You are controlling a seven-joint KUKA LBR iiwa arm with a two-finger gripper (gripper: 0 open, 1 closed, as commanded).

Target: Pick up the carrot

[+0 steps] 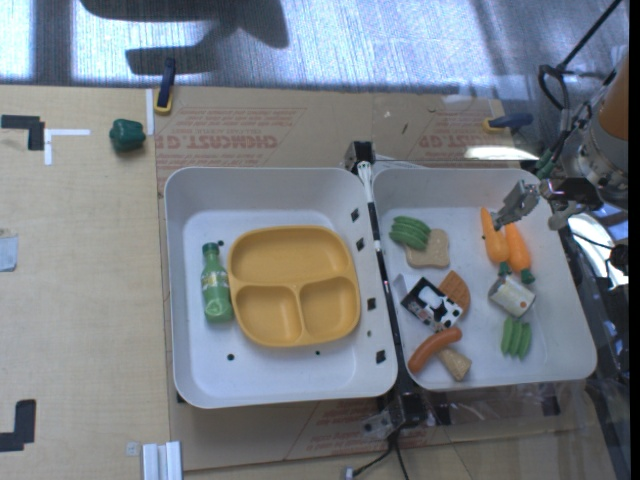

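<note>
Carrot (pixel 506 245) lies in the right bin (pixel 560 368), upper right part, long axis running roughly up-down in the camera view, leafy end nearer us. Just beyond its far tip hangs the tool (pixel 520 202); whether it's open or closed, I can't tell.

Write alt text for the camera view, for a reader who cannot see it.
The arm's end effector hovers just above the carrot in the right white bin, among toy foods including a sausage and toast. The left white bin holds a yellow divided tray and a green bottle.
</note>
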